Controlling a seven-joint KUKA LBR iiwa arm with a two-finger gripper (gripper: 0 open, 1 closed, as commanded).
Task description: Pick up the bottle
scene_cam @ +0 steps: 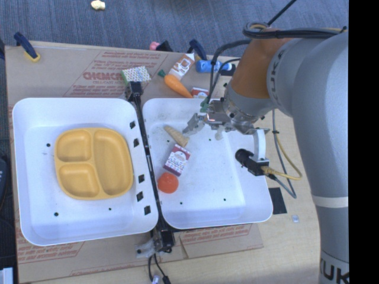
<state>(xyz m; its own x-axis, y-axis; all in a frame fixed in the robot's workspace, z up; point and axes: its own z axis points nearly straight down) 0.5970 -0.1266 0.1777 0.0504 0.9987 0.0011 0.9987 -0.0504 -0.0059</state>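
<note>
Overhead view of the table with two white bins. The arm reaches over the right bin, and its jaws hang low above that bin's far half. They appear to stand apart with nothing between them.

The bottle, orange with a pale label, lies on its side outside both bins, on the brown table. It is beyond the jaws and a little to their left, past the bin's far rim. A toy carrot lies between it and that rim, nearer the jaws, and a blue object sits just beside the bottle.

Just left of the jaws, on the bin floor, lies a tan cone. Nearer the viewer come a small red-and-white carton and a red ball. A yellow divided plate rests in the left bin, well apart from the jaws.

Judgement: the bottle is not yet grasped. The jaws are poised over bin contents rather than the target, so they would need to cross the rim.
</note>
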